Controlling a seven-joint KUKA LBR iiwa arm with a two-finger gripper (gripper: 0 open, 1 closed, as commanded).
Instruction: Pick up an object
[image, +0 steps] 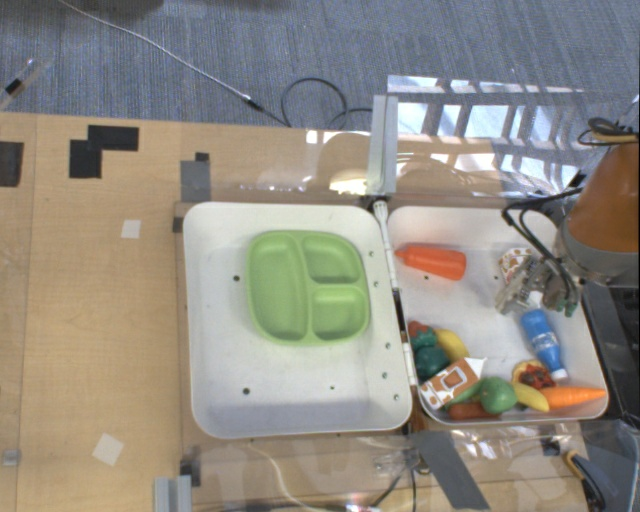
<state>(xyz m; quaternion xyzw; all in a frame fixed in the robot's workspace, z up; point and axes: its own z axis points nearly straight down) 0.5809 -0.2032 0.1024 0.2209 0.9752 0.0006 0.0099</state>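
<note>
toys are crowding the right bin's (480, 225) six o'clock edge: an orange carrot (574, 397), a small box (449, 382), a green piece (496, 394). the gripper (535, 285) is hovering at three o'clock, just above a blue bottle (542, 340); its grip i cannot tell. it seems to be lining up; next, a descent onto the bottle. the left bin (215, 400) is holding a green tray (306, 287).

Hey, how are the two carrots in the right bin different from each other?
The upper carrot lies alone on bare bin floor near the divider; the lower carrot sits in the front right corner, touching the toy pile. The upper one looks thicker and blunter; the lower one is slimmer and tapers to a point on the right. Both are orange and lie roughly level across the right bin.
</note>
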